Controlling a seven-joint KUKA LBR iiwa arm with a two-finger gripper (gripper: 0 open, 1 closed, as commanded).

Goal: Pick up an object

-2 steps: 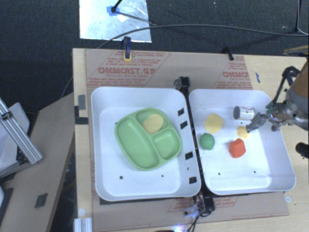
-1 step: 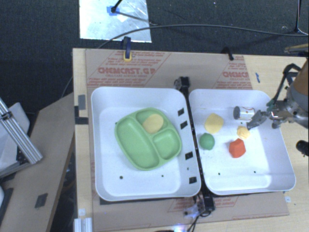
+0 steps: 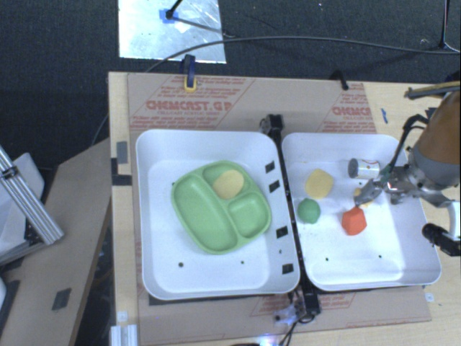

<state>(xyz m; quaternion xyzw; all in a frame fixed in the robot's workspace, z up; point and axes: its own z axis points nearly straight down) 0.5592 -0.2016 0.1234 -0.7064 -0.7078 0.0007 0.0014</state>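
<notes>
Orange block (image 3: 354, 221): right bin (image 3: 403, 269), just below and left of gripper (image 3: 366, 193); small, rounded, matte; the claw's opening cannot be told

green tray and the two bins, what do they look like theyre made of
Green tray: looks like moulded plastic, matte to lightly glossy, judging by its even colour and the rounded walls between its compartments.

Left bin and right bin: probably thin formed plastic, smooth white with soft sheen, rounded corners and shallow curved walls. They could be coated metal; the view leaves that open.
</notes>
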